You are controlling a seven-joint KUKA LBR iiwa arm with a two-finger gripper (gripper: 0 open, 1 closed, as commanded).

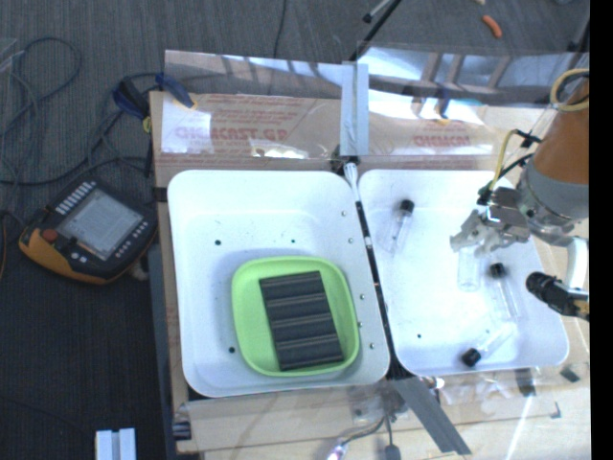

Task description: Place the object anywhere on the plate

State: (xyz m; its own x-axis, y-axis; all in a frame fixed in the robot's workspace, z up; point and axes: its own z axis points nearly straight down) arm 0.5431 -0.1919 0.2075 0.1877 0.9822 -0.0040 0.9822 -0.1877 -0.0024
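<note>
A green square plate (245, 316) lies in the left bin (196, 228), and a dark grey ridged block (302, 320) rests flat on it, covering most of its middle. My gripper (476, 236) hangs over the right bin (426, 290), at its right side, far from the plate. It sits just above a clear vial (467, 271). From this angle I cannot make out anything held in it.
Three more clear vials with black caps lie in the right bin: one at the upper left (400, 222), one at the right (502, 293), one near the front edge (485, 345). A raised rim divides the two bins. A handheld pendant (91, 230) lies on the floor at left.
</note>
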